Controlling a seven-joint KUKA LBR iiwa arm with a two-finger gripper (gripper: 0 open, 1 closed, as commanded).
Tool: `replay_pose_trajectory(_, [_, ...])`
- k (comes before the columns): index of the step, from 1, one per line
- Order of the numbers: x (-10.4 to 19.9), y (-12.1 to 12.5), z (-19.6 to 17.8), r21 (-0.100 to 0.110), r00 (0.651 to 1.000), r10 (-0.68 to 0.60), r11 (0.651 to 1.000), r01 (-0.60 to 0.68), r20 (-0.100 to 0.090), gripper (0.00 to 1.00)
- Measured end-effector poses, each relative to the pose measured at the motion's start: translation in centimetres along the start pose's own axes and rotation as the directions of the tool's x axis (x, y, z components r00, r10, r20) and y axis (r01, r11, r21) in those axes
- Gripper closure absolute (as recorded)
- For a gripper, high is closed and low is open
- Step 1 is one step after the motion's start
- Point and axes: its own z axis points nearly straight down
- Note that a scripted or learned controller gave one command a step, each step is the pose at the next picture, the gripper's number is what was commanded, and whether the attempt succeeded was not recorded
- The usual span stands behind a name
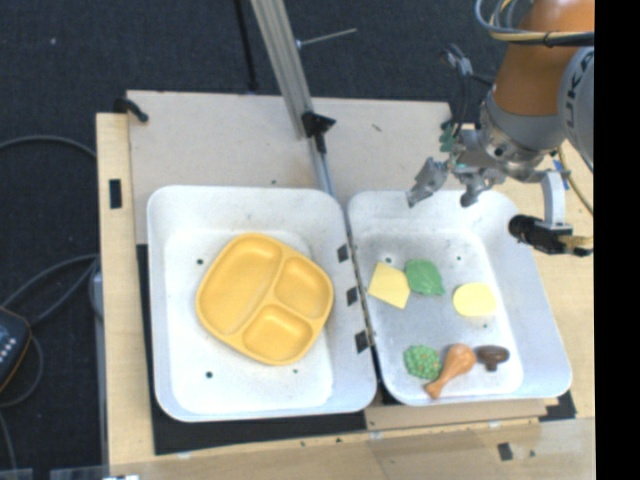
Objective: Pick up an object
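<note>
My gripper [444, 190] hangs over the far rim of the right bin [530, 363], fingers spread apart and pinching nothing. Below me that bin holds six toy foods: one pale yellow wedge [389, 286], one green leaf [425, 277], one round yellow piece [474, 299], one green floret [421, 360], one drumstick [451, 366], one brown mushroom [491, 355]. The left bin [175, 368] holds one yellow divided tray [264, 297] (three compartments). I can read no writing anywhere.

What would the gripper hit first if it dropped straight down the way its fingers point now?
Probably bare floor at the back of the right bin. The gripper hangs open over that end, apart from the toy food nearer the front; depth is uncertain from one slanted view.
</note>
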Motion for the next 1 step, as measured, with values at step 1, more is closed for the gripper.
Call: replay_pose_trajectory(1, [0.00, 0.00, 0.00, 0.000, 1.000, 0.000, 1.000, 0.000, 0.000, 0.00])
